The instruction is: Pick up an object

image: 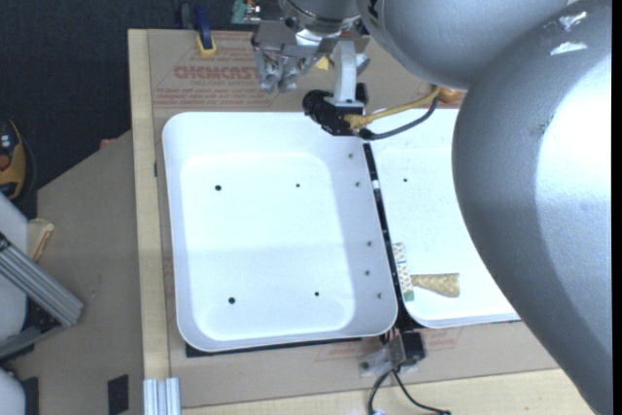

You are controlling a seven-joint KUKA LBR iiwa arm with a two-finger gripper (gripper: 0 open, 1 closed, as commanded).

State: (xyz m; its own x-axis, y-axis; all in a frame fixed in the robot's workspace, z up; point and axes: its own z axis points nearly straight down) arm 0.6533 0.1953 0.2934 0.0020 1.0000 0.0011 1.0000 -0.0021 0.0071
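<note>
- The left bin shows only bare white floor with a few small dark dots, so there is nothing in it to pick.
- The gripper hangs above the far edge of the bench, beyond the left bin's back rim and over the printed cardboard. It is small and partly blurred here, so one cannot tell how it is set, and nothing is seen in it.
- The only loose thing visible is a tan scrap lying flat in the right bin, near its front and just beside the divider between the bins.
- To do this step well, the arm probably must travel right and toward the front, well away from where it is now.
- Because the scrap looks thin and flat, a low, centered descent seems necessary; a high closing would likely miss it.
</note>
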